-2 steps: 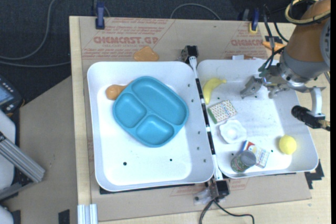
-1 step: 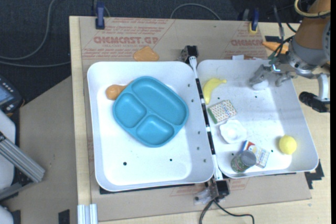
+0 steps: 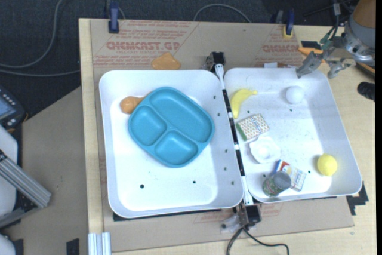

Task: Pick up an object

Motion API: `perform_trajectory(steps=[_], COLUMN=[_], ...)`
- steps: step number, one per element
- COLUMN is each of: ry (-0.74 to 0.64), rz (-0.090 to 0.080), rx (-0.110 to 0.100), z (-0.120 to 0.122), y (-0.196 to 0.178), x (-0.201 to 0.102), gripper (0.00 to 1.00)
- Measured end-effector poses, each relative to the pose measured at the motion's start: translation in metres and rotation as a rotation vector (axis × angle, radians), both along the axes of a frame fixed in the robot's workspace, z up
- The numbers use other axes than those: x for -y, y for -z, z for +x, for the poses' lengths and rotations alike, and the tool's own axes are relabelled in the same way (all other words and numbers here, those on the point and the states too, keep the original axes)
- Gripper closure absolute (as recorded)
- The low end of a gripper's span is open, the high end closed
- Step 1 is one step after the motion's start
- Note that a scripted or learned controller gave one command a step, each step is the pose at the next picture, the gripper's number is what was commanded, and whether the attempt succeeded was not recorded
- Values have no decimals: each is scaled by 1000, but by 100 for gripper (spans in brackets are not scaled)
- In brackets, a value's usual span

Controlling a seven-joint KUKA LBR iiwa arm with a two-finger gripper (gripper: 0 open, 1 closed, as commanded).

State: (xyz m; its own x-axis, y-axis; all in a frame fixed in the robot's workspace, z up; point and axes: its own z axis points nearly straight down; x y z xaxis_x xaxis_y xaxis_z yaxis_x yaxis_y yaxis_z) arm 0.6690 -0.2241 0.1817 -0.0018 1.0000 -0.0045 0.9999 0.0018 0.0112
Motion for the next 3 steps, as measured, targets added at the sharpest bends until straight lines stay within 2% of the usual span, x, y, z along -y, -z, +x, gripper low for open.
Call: perform_trajectory(steps=[1, 2, 3], ry=[-4, 1, -7], rz=[11, 2, 7], rx=[-22, -2, -42], z=[-59, -86, -11], y=[69, 94, 97], x=[-84, -126, -112], gripper=[0, 0, 0])
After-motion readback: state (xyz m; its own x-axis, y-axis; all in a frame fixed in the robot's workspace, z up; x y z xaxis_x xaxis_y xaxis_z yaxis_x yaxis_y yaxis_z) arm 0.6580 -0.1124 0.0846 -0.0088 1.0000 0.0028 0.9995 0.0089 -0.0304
